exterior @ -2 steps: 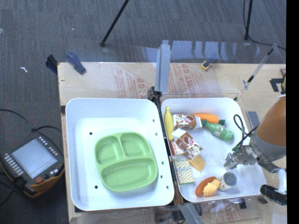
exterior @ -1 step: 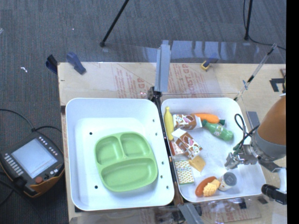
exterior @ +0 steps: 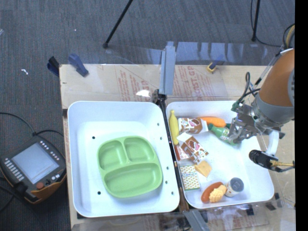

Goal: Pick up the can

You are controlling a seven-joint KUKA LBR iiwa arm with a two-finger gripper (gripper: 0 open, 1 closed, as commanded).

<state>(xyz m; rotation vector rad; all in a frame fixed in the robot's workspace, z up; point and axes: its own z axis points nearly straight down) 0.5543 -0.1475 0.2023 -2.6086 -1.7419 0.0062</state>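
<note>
On dark grey carpet, the cardboard-topped table (exterior: 110, 81) holds two white bins; the pincer (exterior: 237, 134), grip state unclear, hovers far from the can (exterior: 235, 186).

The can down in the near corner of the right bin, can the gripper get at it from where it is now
Probably yes. The can stands upright with open space above it; the corn crowds its left side. The gripper hangs over the green bottle, farther back in the right bin.

Counts on the bench
Two bins (exterior: 77, 129) (exterior: 262, 177), one tray (exterior: 130, 166) (three compartments), one can (exterior: 235, 186), one banana (exterior: 173, 125), one carrot (exterior: 212, 121).
</note>
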